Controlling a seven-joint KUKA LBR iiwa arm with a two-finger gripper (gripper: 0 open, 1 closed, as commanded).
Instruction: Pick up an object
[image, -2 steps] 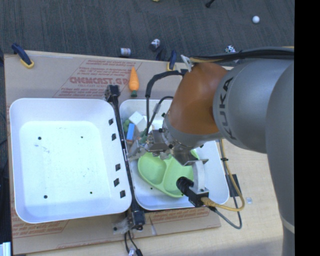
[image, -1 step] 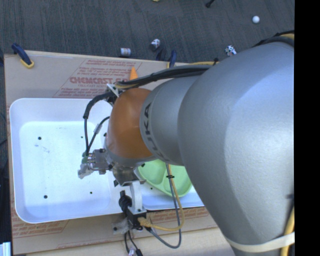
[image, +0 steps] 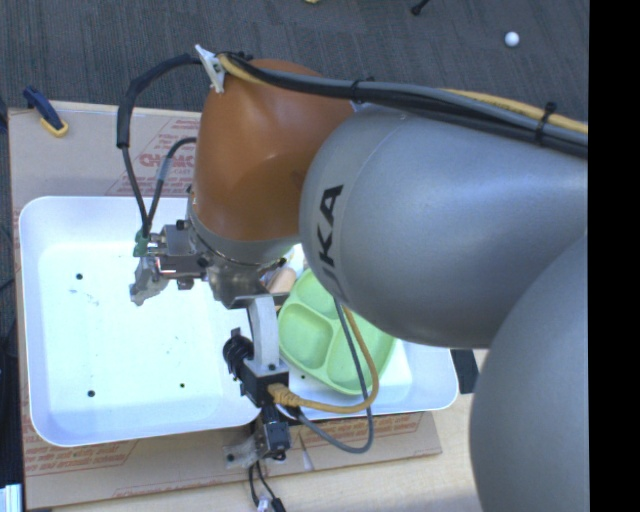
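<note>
Your arm (image: 440, 220) reaches in from the right and covers much of both bins, its orange band (image: 250, 150) hanging over the divide between them. The gripper (image: 160, 270) sits low over the left bin (image: 60, 330), towards its far right part; you cannot tell from here how it is set. A green divided tray (image: 325, 340) lies in the right bin (image: 435, 385) (partly under the arm), tilted against the left side. Cardboard (image: 90, 130) covers the surface beneath.
</note>
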